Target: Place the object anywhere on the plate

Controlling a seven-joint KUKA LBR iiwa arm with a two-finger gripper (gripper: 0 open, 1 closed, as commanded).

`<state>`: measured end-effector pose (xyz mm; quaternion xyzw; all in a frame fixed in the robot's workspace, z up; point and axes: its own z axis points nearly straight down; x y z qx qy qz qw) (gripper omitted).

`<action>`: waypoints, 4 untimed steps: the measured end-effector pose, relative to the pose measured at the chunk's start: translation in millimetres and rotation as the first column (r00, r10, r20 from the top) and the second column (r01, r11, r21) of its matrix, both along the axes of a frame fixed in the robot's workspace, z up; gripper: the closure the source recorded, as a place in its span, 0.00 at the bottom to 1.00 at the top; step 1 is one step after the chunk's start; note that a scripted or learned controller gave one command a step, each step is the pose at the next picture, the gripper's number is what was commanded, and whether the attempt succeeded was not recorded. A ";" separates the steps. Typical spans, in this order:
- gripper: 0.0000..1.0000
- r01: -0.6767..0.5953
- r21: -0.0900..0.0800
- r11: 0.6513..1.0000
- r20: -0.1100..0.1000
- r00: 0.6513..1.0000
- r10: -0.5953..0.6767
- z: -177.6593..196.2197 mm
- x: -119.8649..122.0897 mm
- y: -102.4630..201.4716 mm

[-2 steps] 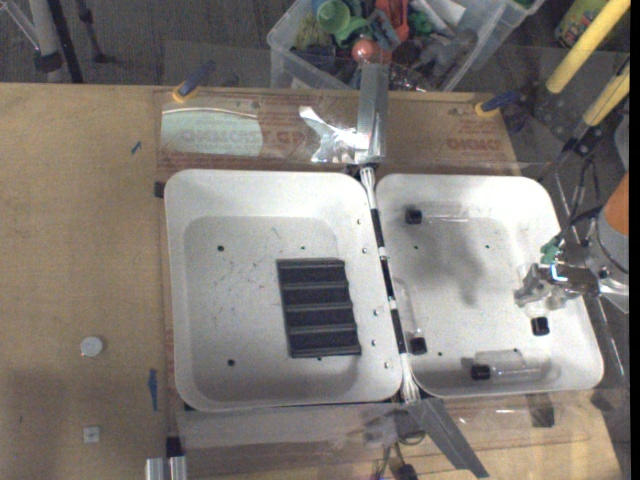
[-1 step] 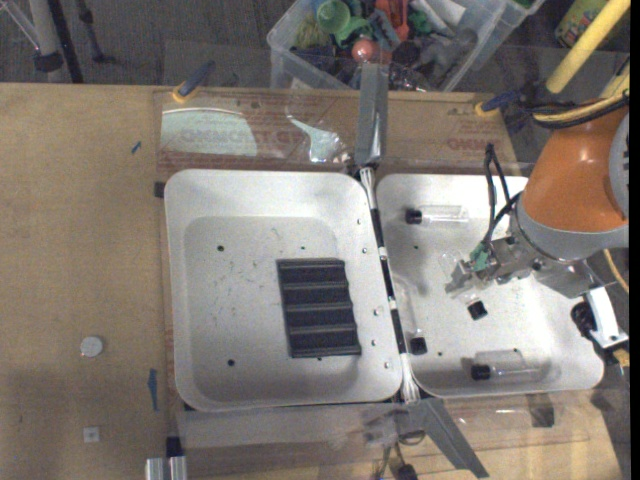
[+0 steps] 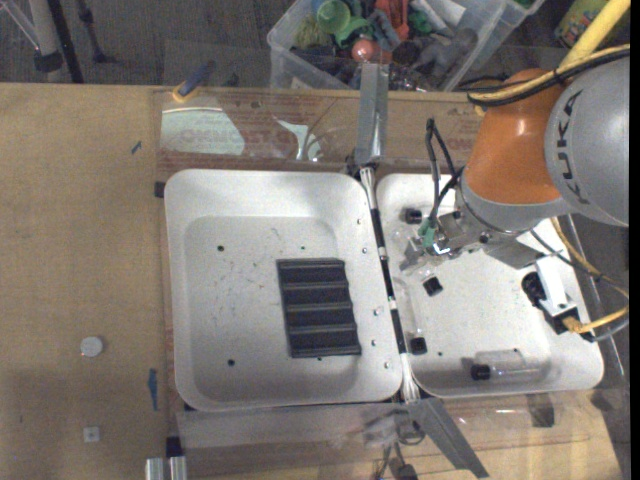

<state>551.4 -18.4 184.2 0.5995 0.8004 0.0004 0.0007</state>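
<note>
A dark ribbed plate (image 3: 318,308) is seen lying flat in the left bin (image 3: 200,208), with nothing resting on it; the placing is judged not yet done; the gripper (image 3: 432,240) is held low over the upper left part of the right bin (image 3: 560,373), and whether it is apart or together cannot be told; nothing can be made out in its hold; a clear marker (image 3: 508,368) with a dark cap, the likely object, lies near that bin's front wall; pickup and transfer are judged outstanding
</note>
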 end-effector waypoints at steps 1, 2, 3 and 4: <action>1.00 0.043 0.001 0.999 -0.004 0.999 -0.043 0.0 -14.3 82.4; 1.00 -0.178 0.001 0.984 -0.005 0.984 0.178 -52.6 -12.7 126.3; 1.00 -0.481 0.000 0.877 0.003 0.877 0.481 -70.6 21.4 144.1; 1.00 -0.739 -0.015 0.674 0.021 0.673 0.739 -88.8 14.0 200.0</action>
